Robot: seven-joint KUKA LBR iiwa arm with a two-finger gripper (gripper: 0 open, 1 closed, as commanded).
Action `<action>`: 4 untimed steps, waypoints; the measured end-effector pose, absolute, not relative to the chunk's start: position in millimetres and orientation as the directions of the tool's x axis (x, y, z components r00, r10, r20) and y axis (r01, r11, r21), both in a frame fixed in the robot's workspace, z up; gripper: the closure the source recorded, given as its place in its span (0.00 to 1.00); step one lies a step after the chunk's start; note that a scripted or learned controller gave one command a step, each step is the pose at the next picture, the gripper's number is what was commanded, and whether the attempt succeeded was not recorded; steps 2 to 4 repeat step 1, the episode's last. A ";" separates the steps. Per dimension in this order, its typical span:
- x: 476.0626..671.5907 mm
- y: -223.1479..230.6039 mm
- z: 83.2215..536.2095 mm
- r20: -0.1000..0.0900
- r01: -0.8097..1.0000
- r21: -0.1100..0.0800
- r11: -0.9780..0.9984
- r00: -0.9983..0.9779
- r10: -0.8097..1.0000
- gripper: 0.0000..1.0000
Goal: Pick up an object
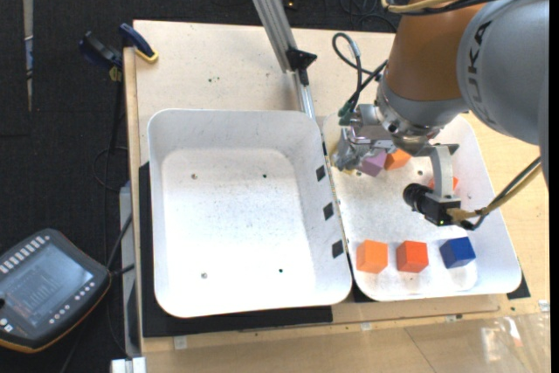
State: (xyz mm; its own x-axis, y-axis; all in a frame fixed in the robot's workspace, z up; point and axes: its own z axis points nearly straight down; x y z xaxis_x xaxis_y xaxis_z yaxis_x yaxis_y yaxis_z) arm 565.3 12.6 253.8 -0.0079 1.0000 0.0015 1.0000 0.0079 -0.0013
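The gripper (360, 155) hangs low in the far left part of the right bin (489, 271), close to its left wall; whether its fingers are apart or together cannot be told. A purple block (374, 163) and an orange block (397, 159) lie just beside it. Along the near rim sit two more orange cubes (373, 256) (412, 257) and a blue cube (457, 252). The left bin (236, 210) rests on the wooden table (210, 65).
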 end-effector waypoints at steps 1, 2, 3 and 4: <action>559.0 61.4 239.3 0.002 1.000 -0.002 0.008 -0.008 1.000 1.00; 559.0 61.4 239.3 0.002 1.000 -0.002 0.008 -0.008 1.000 1.00; 559.0 61.4 239.3 0.002 1.000 -0.002 0.008 -0.008 1.000 1.00; 559.0 61.4 239.3 0.002 1.000 -0.002 0.008 -0.008 1.000 1.00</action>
